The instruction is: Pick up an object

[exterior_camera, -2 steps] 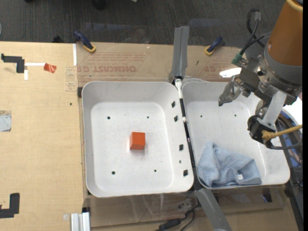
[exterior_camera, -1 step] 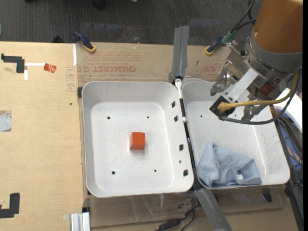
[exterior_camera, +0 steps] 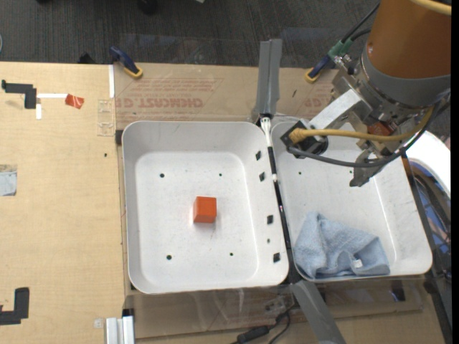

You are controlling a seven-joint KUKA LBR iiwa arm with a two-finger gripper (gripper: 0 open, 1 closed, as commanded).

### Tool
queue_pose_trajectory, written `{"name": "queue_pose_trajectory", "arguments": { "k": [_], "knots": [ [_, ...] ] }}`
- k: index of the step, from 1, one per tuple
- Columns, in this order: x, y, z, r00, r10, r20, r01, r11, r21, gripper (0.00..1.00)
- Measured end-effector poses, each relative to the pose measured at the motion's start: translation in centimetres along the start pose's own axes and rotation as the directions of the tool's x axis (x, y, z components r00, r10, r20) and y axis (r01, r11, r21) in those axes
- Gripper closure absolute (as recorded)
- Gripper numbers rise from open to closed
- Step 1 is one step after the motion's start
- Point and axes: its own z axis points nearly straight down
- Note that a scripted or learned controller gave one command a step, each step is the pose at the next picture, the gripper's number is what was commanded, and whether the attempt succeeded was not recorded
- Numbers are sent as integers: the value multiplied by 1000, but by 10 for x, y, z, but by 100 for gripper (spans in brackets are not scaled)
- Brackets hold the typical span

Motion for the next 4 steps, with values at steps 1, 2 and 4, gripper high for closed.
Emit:
{"name": "queue_pose_trajectory", "arguments": {
  "k": [1, 2, 4],
  "knots": [
    [-15, 27, 0, 999, 47, 0, -47, 999, 0, 0],
    [-3, 6, 0, 954, 301, 0, -301, 954, 0, 0],
    [12, -4, 0, 953, 302, 0, -302, 953, -1, 0]
  ]
}}
